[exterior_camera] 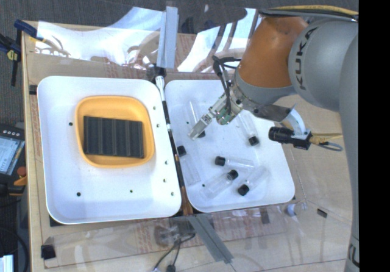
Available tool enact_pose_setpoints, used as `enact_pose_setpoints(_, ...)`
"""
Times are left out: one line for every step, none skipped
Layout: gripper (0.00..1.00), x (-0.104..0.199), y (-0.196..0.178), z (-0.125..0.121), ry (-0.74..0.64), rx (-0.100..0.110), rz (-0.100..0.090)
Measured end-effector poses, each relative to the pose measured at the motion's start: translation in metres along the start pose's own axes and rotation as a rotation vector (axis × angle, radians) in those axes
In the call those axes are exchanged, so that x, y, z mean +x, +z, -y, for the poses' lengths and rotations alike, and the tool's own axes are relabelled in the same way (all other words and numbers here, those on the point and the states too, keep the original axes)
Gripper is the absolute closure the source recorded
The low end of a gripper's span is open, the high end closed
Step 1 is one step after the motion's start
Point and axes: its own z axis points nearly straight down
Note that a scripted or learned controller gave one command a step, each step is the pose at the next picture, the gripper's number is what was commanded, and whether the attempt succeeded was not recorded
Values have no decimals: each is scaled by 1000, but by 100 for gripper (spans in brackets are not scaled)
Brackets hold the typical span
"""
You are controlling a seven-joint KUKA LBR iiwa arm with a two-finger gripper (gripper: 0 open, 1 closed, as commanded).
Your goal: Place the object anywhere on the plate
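Note:
A yellow plate (114, 108) with a dark ridged insert (114, 136) lies in the left bin (61, 191). Several clear tubes with black caps lie in the right bin (277, 167): one tube (253, 139) at the right, another tube (219, 160) in the middle, a third tube (243, 189) near the front. My gripper (198, 131) slants down and to the left over the upper left part of the right bin, close to its floor. A bare clear tube (194, 110) lies just behind it. I see nothing held in it.
The raised rims of the two bins meet at a divider (169, 136) between gripper and plate. A black cap (181, 150) sits against that divider. The arm's orange band (271, 45) and grey body overhang the right bin's far right side. Crumpled plastic (134, 33) lies behind the bins.

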Motion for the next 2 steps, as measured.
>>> enact_pose_setpoints(0, 35, 3, -42, -291, -2, 2)
enact_pose_setpoints(0, 77, 4, -99, -347, -4, 6)
